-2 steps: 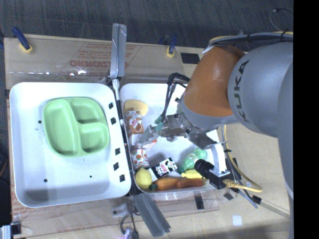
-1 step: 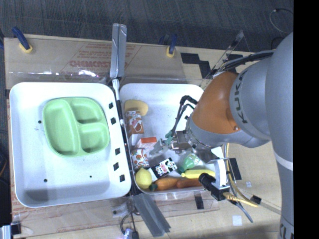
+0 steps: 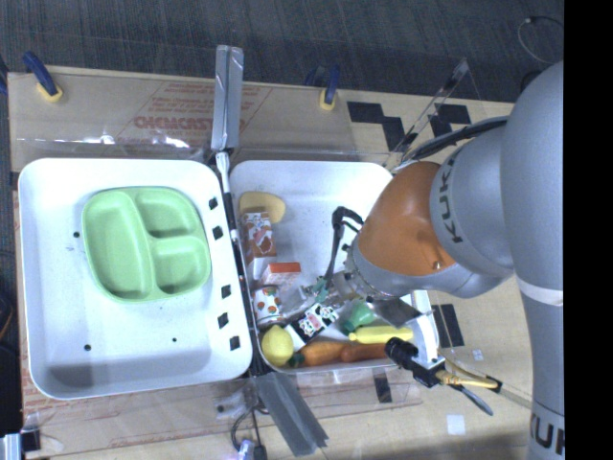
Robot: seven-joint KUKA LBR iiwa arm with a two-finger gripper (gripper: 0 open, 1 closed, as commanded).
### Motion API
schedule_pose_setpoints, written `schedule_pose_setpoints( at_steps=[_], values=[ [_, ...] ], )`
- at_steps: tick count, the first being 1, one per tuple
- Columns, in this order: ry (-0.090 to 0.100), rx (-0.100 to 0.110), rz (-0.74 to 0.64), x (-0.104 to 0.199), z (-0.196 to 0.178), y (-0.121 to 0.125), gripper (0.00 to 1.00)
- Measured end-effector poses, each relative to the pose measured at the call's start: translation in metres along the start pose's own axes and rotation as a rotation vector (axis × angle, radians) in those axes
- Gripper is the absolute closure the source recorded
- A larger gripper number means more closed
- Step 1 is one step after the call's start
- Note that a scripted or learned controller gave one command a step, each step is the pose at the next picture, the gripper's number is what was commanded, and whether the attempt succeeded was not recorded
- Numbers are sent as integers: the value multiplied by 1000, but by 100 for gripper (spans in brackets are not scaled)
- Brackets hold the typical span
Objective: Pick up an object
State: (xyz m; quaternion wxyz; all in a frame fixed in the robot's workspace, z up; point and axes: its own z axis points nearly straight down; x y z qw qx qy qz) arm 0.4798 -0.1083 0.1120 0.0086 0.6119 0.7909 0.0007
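The gripper (image 3: 330, 290) hangs low over the near end of the right bin (image 3: 316, 175), a shallow white plastic tub with rounded corners. Its metal parts sit in the clutter under the bulky orange band (image 3: 407, 228) of the arm, and I cannot tell how it is set or whether anything is caught in it.

Just below the gripper lies a small black-and-white printed packet (image 3: 311, 324). Right beside that are a rounded green piece (image 3: 361, 314) and a smooth yellow banana-shaped toy (image 3: 380, 334). Nearer the bin's front wall rest a glossy lemon (image 3: 277, 345) and a long orange carrot (image 3: 330, 354). To the gripper's left, along the bin's wall, lie flat red-and-white cartons (image 3: 261, 247). Farther up that side sits a pale yellow rounded lump (image 3: 262, 205).

Well away to the left, the second white bin (image 3: 48, 257) holds a matte light-green tray (image 3: 146, 242) with three moulded compartments and soft corners. Both bins rest on a pale wooden tabletop (image 3: 287, 103), with blue clamps (image 3: 42, 75) along its far edge.
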Motion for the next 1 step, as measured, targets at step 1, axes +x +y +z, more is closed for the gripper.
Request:
schedule_pose_setpoints(
  at_steps=[1],
  values=[
    [8,5,-7,3,-8,0,100]
  ],
)
